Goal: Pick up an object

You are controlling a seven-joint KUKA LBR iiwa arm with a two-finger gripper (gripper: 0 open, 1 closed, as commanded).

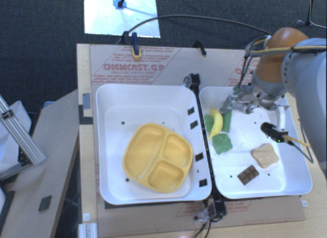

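The right bin (245, 147) on the table (84, 181) is where the work is. The grey arm (301, 63) reaches in from the right, and its claw (234, 101) sits low over that bin's far left corner. I cannot tell whether the claw is spread or pressed together, and I see nothing caught in it.

Just near of it lies a banana (217, 122), its length running far to near, with a green strip (227, 119) touching its right side and a green leafy lump (221, 142) just beyond its near end. The banana looks the likeliest pick. To do it well, I would say the claw should come down across the banana's narrow width, around its middle, and close only once it is fully down. The green strip pressed against it could get pinched along with it or block that side. The bin wall and the black-clipped divider (196, 124) stand close on the left, leaving little room there.

The left bin (117, 104) holds a yellow divided plate (158, 158), well apart and no hindrance. In the right bin's near half a slice of toast (264, 155) and a small brown chocolate square (248, 174) lie apart from each other with bare floor around them, easier targets if the crowded corner fails.
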